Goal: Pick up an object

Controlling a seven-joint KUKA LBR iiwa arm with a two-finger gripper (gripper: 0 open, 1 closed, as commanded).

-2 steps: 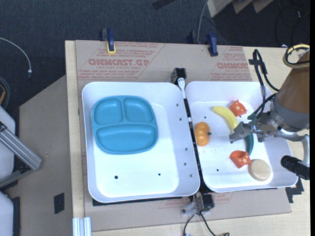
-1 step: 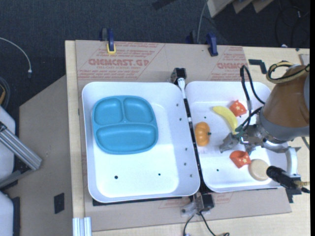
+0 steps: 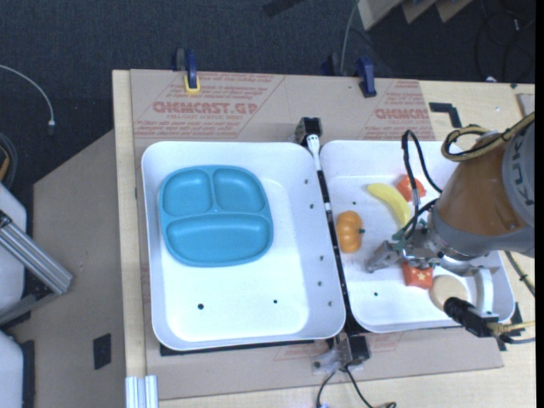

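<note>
Pincer (image 3: 380, 258) — just beside orange fruit (image 3: 348, 231)

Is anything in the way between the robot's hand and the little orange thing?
Nothing visible is. The hand hangs low in the right bin, just beside the orange thing, with bare white floor between them. The banana lies further back.

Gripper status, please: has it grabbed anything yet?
Gripper low in right bin, nothing seen held. Orange just beside it, banana behind. Red piece under the wrist.
</note>
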